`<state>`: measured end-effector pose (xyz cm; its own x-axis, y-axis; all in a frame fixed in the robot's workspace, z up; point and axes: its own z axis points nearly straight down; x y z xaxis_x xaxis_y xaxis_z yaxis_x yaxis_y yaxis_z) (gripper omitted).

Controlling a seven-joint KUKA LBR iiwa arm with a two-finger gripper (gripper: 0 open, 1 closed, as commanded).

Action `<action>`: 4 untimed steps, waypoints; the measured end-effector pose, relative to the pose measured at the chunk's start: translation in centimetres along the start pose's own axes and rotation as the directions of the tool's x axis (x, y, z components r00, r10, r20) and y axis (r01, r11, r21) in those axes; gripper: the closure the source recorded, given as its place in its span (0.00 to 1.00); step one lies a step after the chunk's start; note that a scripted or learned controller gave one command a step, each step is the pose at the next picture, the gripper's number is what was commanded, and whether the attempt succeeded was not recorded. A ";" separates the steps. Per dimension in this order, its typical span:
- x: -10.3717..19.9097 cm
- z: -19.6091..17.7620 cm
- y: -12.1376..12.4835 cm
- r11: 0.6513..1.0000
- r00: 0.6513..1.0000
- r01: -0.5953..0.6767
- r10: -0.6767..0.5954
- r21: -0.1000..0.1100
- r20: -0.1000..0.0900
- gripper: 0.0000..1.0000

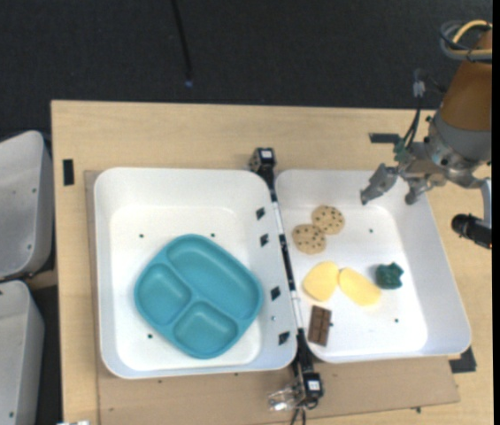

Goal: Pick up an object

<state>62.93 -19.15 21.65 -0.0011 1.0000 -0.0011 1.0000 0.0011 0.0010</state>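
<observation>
I see my hand [397, 187] open and empty above the right bin [426, 264]. Two cookies [319, 227] lie inside. I can read no writing.

I note a teal divided tray [198, 296], two tan cookies [319, 227] with dark chips, two pale yellow pieces [342, 283], a brown chocolate bar [319, 325], a dark green item [389, 275], white bins [108, 237].

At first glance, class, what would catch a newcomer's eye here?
The teal divided plate lying in the left bin stands out most. In the right bin lie two cookies, two yellow pieces, a chocolate bar and a green lump. The tool hovers over that bin's far right corner.
</observation>
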 end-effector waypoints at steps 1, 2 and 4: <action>0.6 4.6 -0.3 1.000 1.000 0.001 -0.001 0.003 0.000 0.00; 0.9 8.9 0.1 1.000 1.000 0.004 -0.004 0.003 0.000 0.00; 0.6 10.2 0.4 1.000 1.000 0.003 -0.003 -0.008 0.003 1.00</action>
<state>63.29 -18.52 11.50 -0.0044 1.0000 -0.0046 1.0000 0.0044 0.0087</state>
